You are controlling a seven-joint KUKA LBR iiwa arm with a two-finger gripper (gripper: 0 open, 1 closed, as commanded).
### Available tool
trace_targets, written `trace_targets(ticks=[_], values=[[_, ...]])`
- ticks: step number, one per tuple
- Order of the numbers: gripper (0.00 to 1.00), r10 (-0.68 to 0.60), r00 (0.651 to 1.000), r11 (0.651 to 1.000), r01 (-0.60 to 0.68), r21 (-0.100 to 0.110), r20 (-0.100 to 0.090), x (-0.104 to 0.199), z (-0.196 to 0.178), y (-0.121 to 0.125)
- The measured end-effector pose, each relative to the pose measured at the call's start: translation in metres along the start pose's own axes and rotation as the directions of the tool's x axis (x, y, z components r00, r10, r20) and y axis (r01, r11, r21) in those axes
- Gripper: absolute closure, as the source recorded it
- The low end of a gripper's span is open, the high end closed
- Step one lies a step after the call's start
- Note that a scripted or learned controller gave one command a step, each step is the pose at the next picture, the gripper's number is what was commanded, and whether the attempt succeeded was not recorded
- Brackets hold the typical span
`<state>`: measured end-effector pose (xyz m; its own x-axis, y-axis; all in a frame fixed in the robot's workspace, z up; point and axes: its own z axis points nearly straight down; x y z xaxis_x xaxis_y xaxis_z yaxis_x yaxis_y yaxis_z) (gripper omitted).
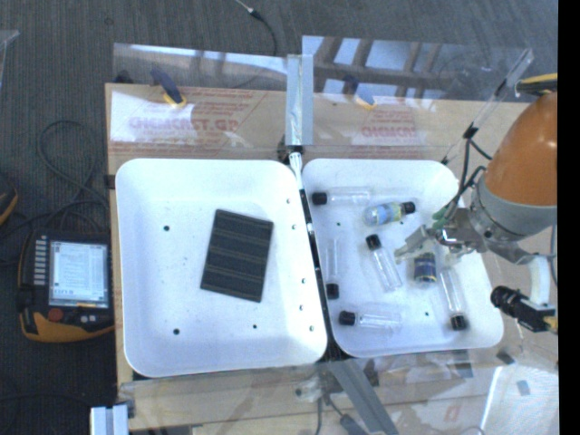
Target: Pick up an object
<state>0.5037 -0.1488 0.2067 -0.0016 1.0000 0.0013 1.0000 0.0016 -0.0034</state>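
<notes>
While the dark ribbed slab (237, 255) lies alone in the left bin (145, 207), capped vials (387, 270) lie scattered across the right bin (435, 175). The hand (435, 242) hangs just above a small dark bottle (424, 268), likely lined up to grab it. Whether it is wide or narrow, I cannot tell.

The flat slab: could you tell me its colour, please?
The slab is black, best seen in the camera view.

Left bin (145, 198) and right bin (435, 178): white plastic, smooth, faint sheen. Slab (237, 255): black, matt, ribbed face. Vials (387, 268): clear, glossy. Caps (372, 241) on the vials: black, matt. Bench board (227, 125): pale brown, wood-like, dull. Floor carpet (72, 43): dark grey, rough weave.
</notes>
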Motion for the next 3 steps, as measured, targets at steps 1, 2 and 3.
trace_targets(ticks=[1,2,3], values=[[0.00,-0.140,0.990,0.990,0.140,-0.015,0.007,-0.024,0.081,0.053],[0.00,-0.169,0.986,0.986,0.169,-0.007,0.002,-0.054,0.114,0.052],[1.00,-0.168,0.986,0.986,0.168,-0.007,0.001,-0.053,0.106,0.052]])
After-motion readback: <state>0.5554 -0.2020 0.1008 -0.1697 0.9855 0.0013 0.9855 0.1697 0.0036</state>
